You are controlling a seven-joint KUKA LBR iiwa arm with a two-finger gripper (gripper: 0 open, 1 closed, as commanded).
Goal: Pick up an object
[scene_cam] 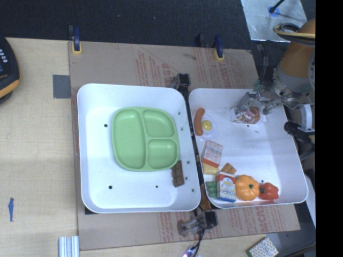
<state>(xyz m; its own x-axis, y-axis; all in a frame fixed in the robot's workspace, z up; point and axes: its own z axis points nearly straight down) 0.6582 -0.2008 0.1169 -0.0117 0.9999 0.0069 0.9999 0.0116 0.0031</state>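
My gripper (256, 104) hangs over the far part of the right bin (289, 159), reaching in from the right. Directly under and against it is a small crinkled red and silver packet (247, 115); I cannot tell whether the packet is gripped or just lying on the bin floor. Elsewhere in this bin are a sausage (199, 121) with a small fried egg (207, 126) beside it, a pink packet (211, 153), an orange pumpkin (246, 187), a red pepper (269, 190) and a green and white carton (225, 189).
The left bin (94, 143) holds a green divided plate (144, 138) and a small brown block (177, 174) near its right wall. The grey arm with its orange band (295, 58) crosses the upper right. The ridge between the bins (192, 143) runs down the middle.
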